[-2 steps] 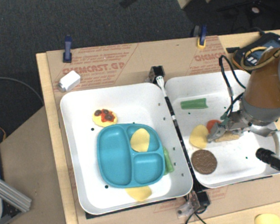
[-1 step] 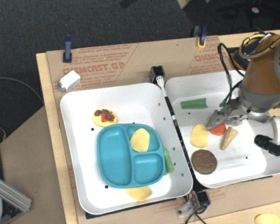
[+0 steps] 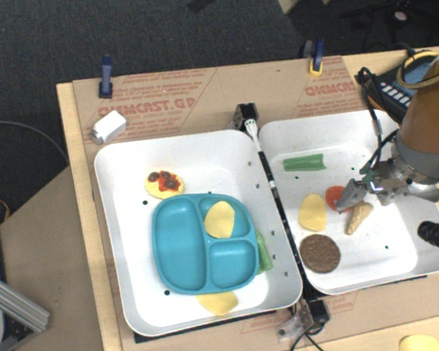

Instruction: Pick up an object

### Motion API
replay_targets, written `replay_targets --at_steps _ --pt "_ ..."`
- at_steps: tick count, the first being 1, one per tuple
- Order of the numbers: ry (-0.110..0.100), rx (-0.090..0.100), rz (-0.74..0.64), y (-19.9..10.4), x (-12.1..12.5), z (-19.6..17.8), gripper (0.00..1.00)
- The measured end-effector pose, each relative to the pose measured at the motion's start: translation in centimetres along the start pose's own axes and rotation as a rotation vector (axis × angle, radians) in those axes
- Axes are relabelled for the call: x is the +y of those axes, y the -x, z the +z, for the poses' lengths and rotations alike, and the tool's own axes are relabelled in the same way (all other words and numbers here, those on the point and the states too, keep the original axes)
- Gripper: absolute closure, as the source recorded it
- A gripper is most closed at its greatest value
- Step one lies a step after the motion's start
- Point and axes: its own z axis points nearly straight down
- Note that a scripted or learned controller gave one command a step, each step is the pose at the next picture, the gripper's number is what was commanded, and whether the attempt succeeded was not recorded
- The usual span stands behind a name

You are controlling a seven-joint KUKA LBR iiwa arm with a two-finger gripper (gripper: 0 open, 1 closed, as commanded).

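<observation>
My gripper (image 3: 356, 197) is low in the right bin (image 3: 400, 267), reaching in from the right. A tan wedge-shaped piece (image 3: 357, 218) lies right under and against its tip. A red round piece (image 3: 334, 196) sits just to its left. In the same bin a yellow chip (image 3: 313, 213) and a brown round patty (image 3: 320, 252) lie further left, and a green strip (image 3: 304, 163) lies near the back. Whether anything is gripped is hidden by the gripper body.
The left bin (image 3: 122, 224) holds a teal divided tray (image 3: 185, 247) with a yellow piece (image 3: 219, 220) in one compartment. A small pizza-like piece (image 3: 164, 184) lies behind the tray and a yellow piece (image 3: 218, 302) in front of it. A black divider rail (image 3: 264, 165) separates the bins.
</observation>
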Motion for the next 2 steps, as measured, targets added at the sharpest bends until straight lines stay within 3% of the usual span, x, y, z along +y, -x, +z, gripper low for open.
replay_targets --at_steps 1,2 --pt "0.019 -0.008 -0.001 -1.2 0.8 4.0 0.00" --pt "0.024 -0.013 0.001 -1.0 0.8 3.0 1.00"
